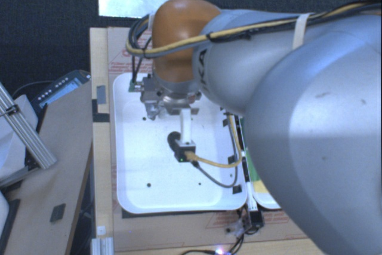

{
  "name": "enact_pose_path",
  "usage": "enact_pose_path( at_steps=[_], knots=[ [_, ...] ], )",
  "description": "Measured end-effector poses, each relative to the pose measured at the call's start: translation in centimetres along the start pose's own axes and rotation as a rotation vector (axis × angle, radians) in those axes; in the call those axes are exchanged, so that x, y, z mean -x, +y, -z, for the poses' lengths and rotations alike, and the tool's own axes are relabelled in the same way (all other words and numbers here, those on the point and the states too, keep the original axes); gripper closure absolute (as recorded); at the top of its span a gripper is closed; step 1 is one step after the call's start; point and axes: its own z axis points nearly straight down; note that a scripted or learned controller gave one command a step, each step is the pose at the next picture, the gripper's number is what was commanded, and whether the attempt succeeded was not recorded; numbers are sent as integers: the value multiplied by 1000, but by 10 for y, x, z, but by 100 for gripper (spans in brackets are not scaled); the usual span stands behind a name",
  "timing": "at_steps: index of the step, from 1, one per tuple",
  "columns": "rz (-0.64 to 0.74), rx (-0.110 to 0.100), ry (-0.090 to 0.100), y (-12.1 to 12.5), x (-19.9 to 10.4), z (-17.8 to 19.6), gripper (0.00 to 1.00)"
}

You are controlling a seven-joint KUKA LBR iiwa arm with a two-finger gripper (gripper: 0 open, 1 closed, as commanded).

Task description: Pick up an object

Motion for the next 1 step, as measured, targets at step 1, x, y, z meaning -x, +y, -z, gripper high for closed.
enact_pose_path(
  at_steps=[1],
  knots=[
    [1,-6,-2,-45,11,-80,100]
  ],
)
